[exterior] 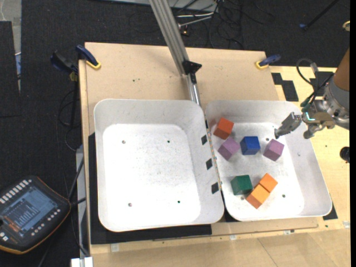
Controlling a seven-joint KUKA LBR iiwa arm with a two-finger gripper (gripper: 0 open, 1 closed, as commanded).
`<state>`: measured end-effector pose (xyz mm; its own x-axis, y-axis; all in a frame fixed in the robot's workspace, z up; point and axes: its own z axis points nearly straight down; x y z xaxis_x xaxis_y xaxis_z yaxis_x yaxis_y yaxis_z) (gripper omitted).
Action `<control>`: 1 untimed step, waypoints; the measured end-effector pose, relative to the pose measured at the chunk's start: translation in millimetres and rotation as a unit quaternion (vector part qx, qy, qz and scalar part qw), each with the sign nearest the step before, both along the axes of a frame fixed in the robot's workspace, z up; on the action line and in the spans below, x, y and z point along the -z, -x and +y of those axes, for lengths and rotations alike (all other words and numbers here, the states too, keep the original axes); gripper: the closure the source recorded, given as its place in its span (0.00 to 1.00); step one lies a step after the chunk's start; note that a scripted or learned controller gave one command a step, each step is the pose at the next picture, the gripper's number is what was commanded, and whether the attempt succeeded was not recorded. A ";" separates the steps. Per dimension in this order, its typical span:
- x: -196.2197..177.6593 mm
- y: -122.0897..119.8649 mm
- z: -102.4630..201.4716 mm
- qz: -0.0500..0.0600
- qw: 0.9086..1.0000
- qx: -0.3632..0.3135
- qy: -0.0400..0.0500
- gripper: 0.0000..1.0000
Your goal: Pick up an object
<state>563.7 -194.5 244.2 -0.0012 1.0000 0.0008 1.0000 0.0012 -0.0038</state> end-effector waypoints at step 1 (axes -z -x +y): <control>-2.3 -0.9 0.1 -0.002 1.000 0.000 0.001 0.00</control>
